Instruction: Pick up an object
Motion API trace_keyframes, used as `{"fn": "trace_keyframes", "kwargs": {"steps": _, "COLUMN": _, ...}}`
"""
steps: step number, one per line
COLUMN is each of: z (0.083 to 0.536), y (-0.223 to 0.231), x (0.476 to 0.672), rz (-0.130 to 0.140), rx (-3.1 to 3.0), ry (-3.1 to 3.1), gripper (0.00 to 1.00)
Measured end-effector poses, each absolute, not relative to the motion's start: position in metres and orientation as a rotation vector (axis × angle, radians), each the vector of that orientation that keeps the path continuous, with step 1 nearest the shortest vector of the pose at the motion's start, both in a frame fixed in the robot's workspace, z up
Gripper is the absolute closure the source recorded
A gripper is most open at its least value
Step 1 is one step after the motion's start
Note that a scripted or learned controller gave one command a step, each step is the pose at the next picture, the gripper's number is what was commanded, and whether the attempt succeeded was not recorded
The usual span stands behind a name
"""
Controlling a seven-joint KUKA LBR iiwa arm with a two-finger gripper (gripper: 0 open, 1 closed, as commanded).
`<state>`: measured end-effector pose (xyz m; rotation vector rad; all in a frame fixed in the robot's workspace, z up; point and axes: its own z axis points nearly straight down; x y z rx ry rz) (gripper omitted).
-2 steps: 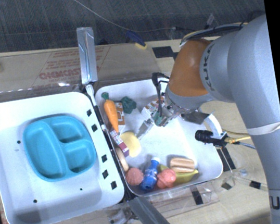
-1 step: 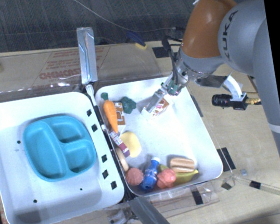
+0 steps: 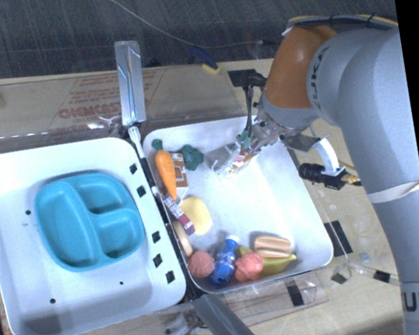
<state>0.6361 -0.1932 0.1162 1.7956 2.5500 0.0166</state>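
Observation:
My gripper (image 3: pixel 232 159) hangs over the upper middle of the right bin (image 3: pixel 292 189), reaching in from the right. It sits just right of a green toy (image 3: pixel 191 156) and an orange carrot (image 3: pixel 165 173). A pale yellow piece (image 3: pixel 195 212) lies below those by the bin's left wall. Along the bin's lower edge lie a pink ball (image 3: pixel 201 263), a blue toy (image 3: pixel 224 261), a red piece (image 3: pixel 248 268), a hot dog (image 3: pixel 272 244) and a yellow banana (image 3: pixel 278 264). Nothing shows between the fingers.
The left bin (image 3: pixel 25 294) holds a blue divided tray (image 3: pixel 89 218). A metal divider clamp (image 3: pixel 129 81) stands at the top between the bins. The grey arm with its orange band (image 3: pixel 293 71) crosses the right bin's upper right corner.

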Motion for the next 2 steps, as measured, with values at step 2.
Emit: {"fn": "trace_keyframes", "kwargs": {"steps": 2, "z": 0.11, "y": -0.21, "x": 0.65, "rz": 0.012, "rx": 1.576, "ry": 2.685, "gripper": 0.0}}
